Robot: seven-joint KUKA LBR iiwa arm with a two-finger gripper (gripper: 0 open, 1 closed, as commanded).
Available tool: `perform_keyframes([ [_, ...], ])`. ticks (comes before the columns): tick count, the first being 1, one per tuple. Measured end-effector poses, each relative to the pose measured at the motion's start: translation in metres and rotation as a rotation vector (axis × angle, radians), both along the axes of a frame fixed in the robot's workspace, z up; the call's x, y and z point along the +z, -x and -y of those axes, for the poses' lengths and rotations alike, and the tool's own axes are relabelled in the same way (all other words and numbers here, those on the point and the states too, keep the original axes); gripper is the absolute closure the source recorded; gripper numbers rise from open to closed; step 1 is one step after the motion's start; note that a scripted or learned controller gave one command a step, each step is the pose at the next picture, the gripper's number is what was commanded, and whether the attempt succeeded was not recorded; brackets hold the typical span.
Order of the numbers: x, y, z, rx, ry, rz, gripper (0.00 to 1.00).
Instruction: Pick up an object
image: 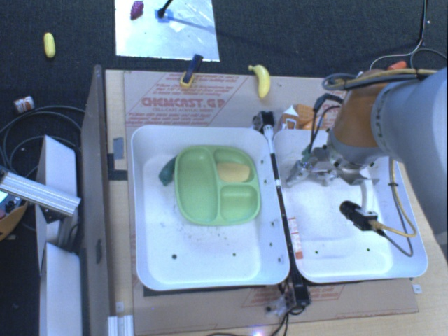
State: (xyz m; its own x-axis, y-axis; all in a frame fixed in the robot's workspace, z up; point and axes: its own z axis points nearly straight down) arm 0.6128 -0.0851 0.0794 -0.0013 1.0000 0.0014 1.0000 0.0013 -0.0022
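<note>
Cardboard backing [210, 103] lay under two shallow white plastic bins. In the left bin [203, 257] sat a green sectioned plastic plate [210, 194], a pale yellow block [234, 171] in its upper compartment and a dark green scrap [166, 171] half tucked under its left rim. My pincer [308, 168] hung low over the right bin [350, 247], its metal tips blurred against the white; whether they stood apart I could not tell. My grey arm [406, 124] hid the bin's far corner. Farther off, a yellow banana-shaped toy [262, 80] rested beyond the bins.
</note>
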Motion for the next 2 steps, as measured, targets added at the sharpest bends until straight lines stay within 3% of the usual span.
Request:
perform_keyframes([
  [1,0.006,-0.036,0.032,-0.001,0.003,0.009,0.00],
  [2,0.006,-0.055,0.001,0.006,0.001,0.007,0.00],
])
